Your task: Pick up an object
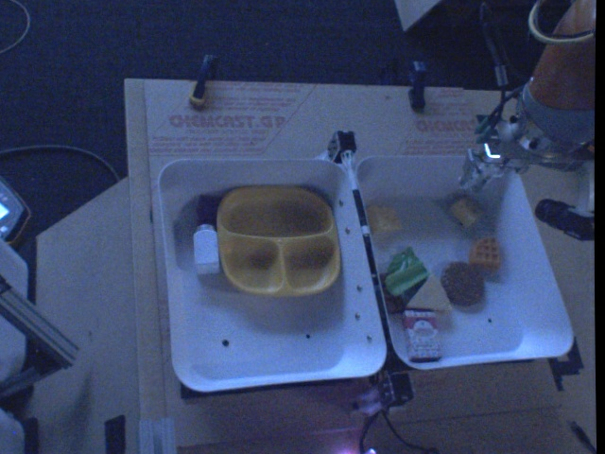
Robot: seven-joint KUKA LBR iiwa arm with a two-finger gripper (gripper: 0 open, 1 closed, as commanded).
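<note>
Very dim here, the whole view washed in a blue-violet cast. The two white bins (284,367) catch what little light there is and read pale grey. The yellow plate (277,239) looks muddy. Soft shadow pools around it. Floor near black; fine detail grainy and soft throughout.

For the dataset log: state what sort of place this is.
Probably a robot-grasping test bench in a dim lab. Two white bins are clamped side by side on a board, the right one holding toy food such as a waffle, with the arm's tool above it.
</note>
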